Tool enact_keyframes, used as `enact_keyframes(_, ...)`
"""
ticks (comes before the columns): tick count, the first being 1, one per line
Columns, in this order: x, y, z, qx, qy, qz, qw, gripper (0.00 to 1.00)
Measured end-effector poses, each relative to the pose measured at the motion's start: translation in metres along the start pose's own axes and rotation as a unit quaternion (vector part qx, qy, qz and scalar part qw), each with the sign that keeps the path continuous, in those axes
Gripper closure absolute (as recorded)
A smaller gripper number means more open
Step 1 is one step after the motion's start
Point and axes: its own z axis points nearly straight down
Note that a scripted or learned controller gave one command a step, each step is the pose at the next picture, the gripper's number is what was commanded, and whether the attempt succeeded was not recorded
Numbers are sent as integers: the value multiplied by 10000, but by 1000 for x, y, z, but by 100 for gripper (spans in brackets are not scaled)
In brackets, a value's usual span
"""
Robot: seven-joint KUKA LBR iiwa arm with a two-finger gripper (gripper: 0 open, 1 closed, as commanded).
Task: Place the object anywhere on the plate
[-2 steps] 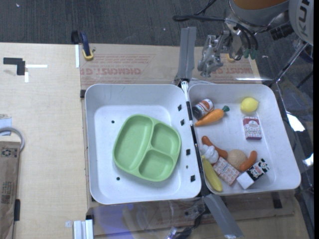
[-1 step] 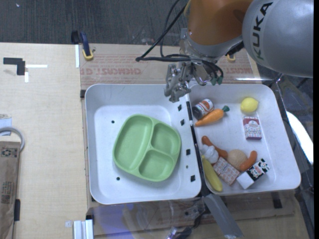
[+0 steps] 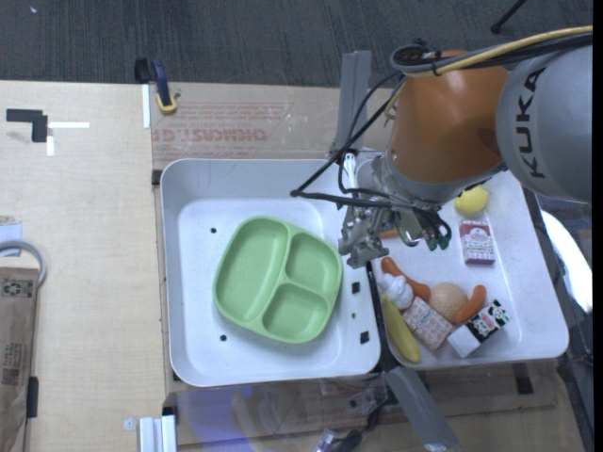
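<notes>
Camera view: my claw [image 3: 363, 243], finger state indiscernible, hovers just right of the green plate [image 3: 278, 279]; objects [image 3: 435, 314] lie below-right.

The green plate [image 3: 278, 280] at the frame's centre looks like smooth matt plastic, and the white bin [image 3: 188, 252] under it is smooth with a faint sheen. The bench [image 3: 75, 205] at left shows pale, matt wood grain, with brown cardboard [image 3: 245, 125] above the bin. At upper right the arm [image 3: 490, 102] has a glossy orange band and smooth grey casing.
</notes>
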Motion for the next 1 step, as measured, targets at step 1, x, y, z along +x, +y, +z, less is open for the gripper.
enact_keyframes(1,-82,-62,-15,1,-30,-935,9956,100)
